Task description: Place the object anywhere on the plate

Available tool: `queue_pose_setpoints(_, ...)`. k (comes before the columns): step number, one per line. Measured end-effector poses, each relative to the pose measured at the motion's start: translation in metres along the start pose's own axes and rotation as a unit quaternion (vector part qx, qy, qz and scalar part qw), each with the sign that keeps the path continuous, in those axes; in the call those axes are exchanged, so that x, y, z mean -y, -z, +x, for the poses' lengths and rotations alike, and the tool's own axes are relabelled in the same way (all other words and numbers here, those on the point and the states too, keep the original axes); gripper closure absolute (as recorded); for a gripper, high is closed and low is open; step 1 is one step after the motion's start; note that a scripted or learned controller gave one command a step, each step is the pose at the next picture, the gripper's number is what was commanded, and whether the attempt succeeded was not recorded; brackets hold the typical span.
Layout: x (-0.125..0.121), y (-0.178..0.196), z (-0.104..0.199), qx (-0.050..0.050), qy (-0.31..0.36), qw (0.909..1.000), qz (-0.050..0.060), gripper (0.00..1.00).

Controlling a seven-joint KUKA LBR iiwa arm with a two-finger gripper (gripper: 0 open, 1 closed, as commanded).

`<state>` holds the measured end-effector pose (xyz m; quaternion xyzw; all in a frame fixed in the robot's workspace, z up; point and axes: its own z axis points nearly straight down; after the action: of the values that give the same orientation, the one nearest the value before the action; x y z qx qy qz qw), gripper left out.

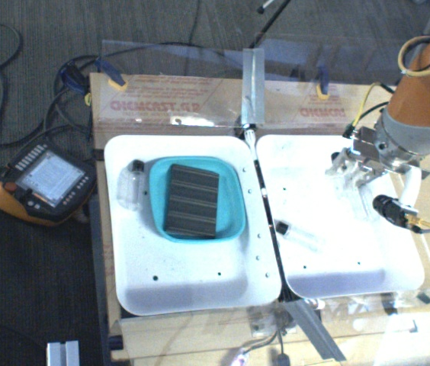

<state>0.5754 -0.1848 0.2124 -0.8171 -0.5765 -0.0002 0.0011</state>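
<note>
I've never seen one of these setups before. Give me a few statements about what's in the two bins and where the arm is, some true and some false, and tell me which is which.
1. A dark ribbed block lies on the blue plate. True.
2. The blue plate sits in the right bin. False: it sits in the left bin.
3. A clear bottle with a dark cap lies beside the plate, on its left. True.
4. The tool hangs over the left bin. False: it is over the right bin.
5. A small clear item with a dark end lies in the right bin near the divider. True.
</note>
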Motion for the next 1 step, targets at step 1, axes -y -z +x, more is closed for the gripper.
queue_pose_setpoints(1,0.0000,0.0001,0.0000,0.000,0.000,1.0000,0.000,0.00)
